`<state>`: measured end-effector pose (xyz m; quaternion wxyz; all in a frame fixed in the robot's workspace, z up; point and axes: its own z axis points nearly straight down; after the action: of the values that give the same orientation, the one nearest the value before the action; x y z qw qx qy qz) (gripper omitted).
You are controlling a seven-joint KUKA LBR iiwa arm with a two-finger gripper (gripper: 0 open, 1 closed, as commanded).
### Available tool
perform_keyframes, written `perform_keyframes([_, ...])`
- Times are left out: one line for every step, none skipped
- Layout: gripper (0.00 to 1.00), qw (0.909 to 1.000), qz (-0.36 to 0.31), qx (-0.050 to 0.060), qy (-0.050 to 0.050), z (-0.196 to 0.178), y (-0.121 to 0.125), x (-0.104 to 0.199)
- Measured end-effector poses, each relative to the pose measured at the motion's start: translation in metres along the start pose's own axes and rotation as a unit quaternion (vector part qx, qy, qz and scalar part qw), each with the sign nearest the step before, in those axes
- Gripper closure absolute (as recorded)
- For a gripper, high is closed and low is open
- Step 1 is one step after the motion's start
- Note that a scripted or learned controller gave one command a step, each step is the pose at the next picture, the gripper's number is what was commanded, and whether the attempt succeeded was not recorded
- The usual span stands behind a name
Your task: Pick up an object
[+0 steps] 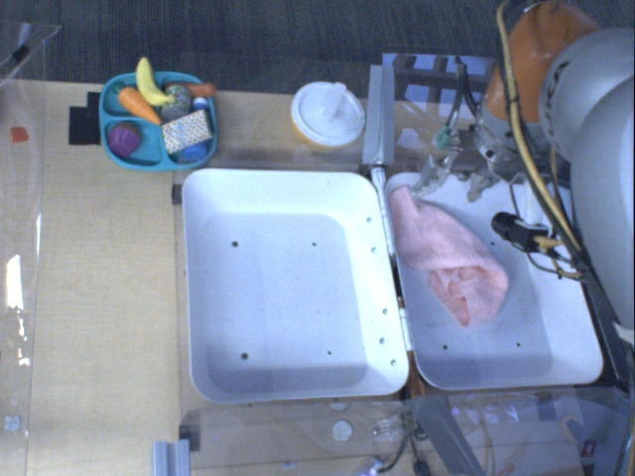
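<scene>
Pale wood makes up the bench (99, 296), which carries two shallow white bins side by side under the slanted overhead camera. A pink cloth (448, 258) lies crumpled in the right bin (516, 360), stretching from that bin's upper left corner down toward its middle, its upper end close against the left wall. The gripper (466, 172) sits over the upper edge of the right bin, just above the cloth's upper end; whether it is released or clenched cannot be told from this angle, and no cloth shows between its tips. Yellow and black cables run from it back along the grey arm (595, 117) with its orange band. The left bin (288, 286) lies directly beside the right one. Behind the bins stands a round white lidded container (327, 114), and farther left a blue divided tray (159, 122) holds toy food, including a banana and a carrot.
</scene>
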<state>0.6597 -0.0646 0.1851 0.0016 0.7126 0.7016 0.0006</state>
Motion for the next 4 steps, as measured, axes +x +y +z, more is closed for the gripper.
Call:
perform_keyframes([0.0,0.9954,-0.096,-0.002,0.0,0.089,-0.013,-0.049])
perform_keyframes([0.0,0.9917,-0.129,0.0,0.0,0.095,0.011,-0.049])
perform_keyframes([0.0,0.9514,-0.308,-0.006,-0.002,0.094,-0.066,-0.05])
perform_keyframes([0.0,0.9684,-0.249,-0.006,-0.001,0.094,-0.03,-0.024])
